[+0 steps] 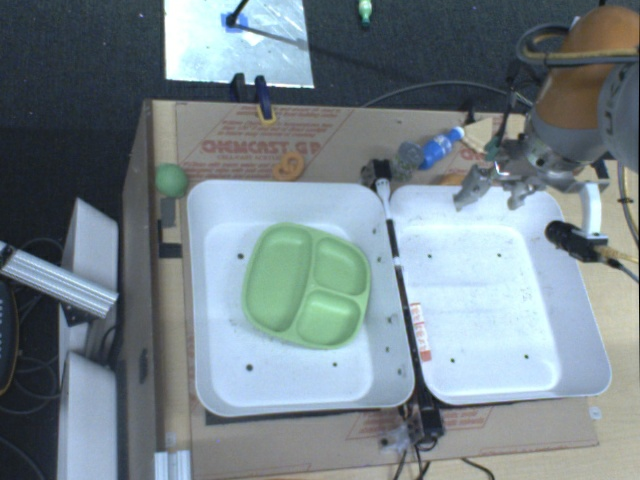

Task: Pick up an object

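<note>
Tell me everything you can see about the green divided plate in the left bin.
The green divided plate is pale green and looks like smooth moulded plastic, a rounded rectangle with a raised rim. Ridges split it into three compartments: one large one on its left side and two smaller ones on its right. It lies flat, right side up, turned at a slight angle, near the middle of the left bin, resting on the bin's floor. Nothing sits in it or touches it otherwise. The end effector is over the right bin's far edge, well apart.

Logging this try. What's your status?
Gripper open, holding nothing, above right bin's far edge. Green tray in left bin. Nothing blocking it.
</note>
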Action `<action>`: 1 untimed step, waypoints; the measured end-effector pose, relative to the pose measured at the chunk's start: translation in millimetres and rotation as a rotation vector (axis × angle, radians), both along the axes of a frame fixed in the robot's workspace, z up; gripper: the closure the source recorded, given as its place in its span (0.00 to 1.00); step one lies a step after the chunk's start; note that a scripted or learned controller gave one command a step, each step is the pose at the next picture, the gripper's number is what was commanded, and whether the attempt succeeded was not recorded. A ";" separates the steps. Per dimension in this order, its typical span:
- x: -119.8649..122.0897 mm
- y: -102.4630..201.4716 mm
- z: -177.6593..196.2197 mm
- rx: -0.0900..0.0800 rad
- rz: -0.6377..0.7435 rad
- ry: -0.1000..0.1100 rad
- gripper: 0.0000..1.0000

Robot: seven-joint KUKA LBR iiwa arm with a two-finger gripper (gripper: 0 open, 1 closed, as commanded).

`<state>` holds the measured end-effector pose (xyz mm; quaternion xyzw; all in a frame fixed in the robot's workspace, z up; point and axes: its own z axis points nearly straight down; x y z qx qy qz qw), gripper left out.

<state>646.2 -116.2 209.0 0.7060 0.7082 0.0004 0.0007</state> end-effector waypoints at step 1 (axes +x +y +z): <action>15.4 11.5 -125.2 0.000 0.002 0.000 0.00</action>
